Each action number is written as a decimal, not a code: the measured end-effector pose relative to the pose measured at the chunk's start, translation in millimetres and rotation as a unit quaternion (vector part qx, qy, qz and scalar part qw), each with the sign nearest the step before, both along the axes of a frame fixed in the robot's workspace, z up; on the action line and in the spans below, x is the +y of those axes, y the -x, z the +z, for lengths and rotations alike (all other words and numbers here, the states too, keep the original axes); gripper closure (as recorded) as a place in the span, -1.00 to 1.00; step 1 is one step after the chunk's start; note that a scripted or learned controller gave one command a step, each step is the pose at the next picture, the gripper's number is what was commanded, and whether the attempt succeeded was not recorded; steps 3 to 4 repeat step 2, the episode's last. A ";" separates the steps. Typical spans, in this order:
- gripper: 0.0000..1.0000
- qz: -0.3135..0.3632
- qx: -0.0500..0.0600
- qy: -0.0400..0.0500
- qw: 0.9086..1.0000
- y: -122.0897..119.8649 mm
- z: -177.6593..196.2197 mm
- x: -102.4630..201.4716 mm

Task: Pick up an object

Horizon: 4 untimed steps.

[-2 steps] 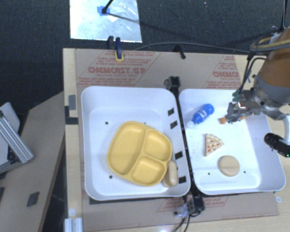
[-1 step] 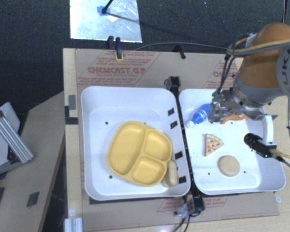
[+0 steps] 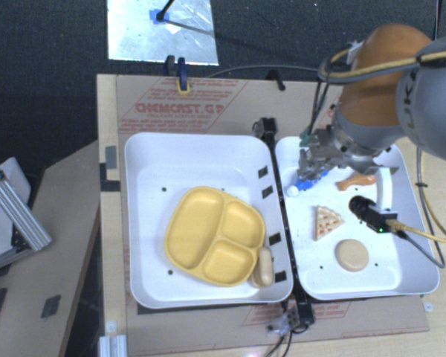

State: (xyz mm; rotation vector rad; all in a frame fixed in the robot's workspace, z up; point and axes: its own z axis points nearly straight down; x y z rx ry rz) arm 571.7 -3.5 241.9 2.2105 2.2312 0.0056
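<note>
My gripper hangs low over the upper left part of the right bin, right above a small blue object that it partly hides. Whether it touches that object is unclear. An orange piece lies just right of the gripper. A pizza-slice toy sits in the bin's middle and a round tan disc lies below it. A tiny white ball rests by the bin's left wall.
The left bin holds a yellow divided plate with a beige lump at its lower right corner. A black device with a cable hangs over the right bin. The arm's orange band looms above.
</note>
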 end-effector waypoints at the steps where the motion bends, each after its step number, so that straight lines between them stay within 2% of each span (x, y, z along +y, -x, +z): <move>1: 1.00 0.000 0.001 0.000 1.000 -9.7 -17.0 52.5; 2: 1.00 0.000 0.000 0.000 1.000 -21.8 -15.7 94.6; 4: 1.00 0.000 0.000 0.000 1.000 -21.8 -15.7 94.6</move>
